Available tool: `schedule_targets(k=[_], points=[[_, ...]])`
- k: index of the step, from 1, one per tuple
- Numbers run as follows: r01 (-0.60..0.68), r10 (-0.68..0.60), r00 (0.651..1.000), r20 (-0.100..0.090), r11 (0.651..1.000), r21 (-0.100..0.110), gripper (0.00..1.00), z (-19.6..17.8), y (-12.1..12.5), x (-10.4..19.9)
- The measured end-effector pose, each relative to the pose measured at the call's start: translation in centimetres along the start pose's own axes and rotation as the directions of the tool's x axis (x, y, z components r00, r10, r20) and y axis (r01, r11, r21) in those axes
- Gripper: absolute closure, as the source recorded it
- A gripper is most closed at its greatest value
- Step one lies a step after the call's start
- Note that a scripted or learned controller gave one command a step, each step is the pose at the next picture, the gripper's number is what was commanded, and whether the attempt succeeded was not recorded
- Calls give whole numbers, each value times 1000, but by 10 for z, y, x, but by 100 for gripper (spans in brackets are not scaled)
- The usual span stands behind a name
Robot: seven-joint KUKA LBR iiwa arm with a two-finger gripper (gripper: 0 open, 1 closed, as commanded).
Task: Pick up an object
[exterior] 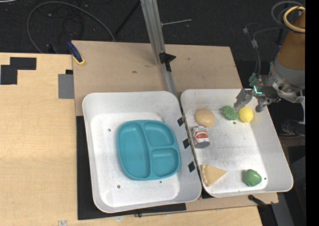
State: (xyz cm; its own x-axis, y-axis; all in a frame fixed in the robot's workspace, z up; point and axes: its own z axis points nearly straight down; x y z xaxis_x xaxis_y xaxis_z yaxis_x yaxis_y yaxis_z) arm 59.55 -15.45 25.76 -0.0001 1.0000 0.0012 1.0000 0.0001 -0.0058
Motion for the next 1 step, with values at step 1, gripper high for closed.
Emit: schedule_targets(k=[1], points=[[0, 0, 1000, 1, 1000, -3, 0, -2, 1, 0]])
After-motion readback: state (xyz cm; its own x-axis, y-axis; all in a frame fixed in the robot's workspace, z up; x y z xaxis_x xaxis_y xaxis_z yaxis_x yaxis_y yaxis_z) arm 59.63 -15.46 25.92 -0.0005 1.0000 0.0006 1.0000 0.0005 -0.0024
